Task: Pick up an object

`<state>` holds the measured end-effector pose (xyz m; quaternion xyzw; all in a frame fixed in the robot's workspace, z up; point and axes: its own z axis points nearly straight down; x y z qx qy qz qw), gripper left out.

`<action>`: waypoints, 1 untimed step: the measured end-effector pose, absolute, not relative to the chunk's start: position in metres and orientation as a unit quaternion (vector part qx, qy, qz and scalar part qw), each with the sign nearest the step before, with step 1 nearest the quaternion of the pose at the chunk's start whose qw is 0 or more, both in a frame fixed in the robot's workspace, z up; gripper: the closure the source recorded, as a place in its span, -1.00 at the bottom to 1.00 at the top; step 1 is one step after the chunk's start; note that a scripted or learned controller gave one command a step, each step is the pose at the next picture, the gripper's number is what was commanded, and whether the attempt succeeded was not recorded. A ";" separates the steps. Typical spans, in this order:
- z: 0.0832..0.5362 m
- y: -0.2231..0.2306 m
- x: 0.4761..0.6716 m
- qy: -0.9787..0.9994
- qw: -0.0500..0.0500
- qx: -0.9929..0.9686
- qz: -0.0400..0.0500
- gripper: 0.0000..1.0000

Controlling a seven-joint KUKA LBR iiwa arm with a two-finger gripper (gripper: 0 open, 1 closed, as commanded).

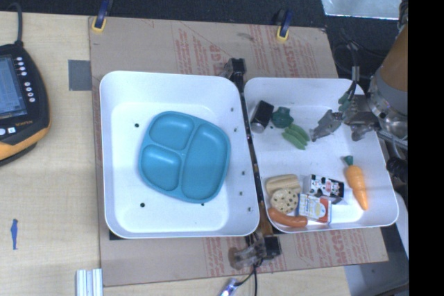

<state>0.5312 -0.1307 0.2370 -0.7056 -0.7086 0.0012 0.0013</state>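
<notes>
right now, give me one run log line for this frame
stage: approach | gripper: open, holding nothing, over right bin | nearest: green toy | left bin: blue divided plate

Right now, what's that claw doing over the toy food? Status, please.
Claw open, over right bin, holding nothing. Nearest item: green pea pod, just beside it. Teal toy and black cup close by.

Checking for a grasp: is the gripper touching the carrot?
Apart. The camera view shows bare white bin floor between the gripper and the carrot.
</notes>
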 end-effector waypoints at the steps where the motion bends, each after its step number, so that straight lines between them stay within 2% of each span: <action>1: 0.142 -0.129 0.582 -0.709 0.002 -0.705 0.003 -1.00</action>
